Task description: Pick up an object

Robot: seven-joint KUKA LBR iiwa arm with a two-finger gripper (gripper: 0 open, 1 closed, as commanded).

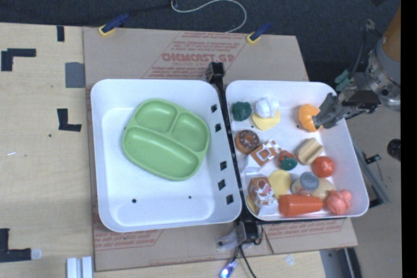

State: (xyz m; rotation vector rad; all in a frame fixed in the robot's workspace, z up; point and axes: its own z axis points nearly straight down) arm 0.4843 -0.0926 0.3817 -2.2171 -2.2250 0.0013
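The right bin (339,140) holds several toy foods: a dark green piece (241,111), a white and yellow piece (266,112), an orange piece (307,117), a donut (247,140), a red tomato (322,166) and a long orange carrot (300,205). My gripper (324,116) hangs over the bin's upper right part, right beside the orange piece. Its dark fingers point down and left, and their gap is hidden from me. Nothing visibly sits between them.
The left bin (111,192) carries a green divided plate (166,138). A black divider with clips (225,153) runs between the bins. Both bins rest on cardboard (195,52); a white cable (208,6) loops behind it. The arm's body (384,75) stands at the right.
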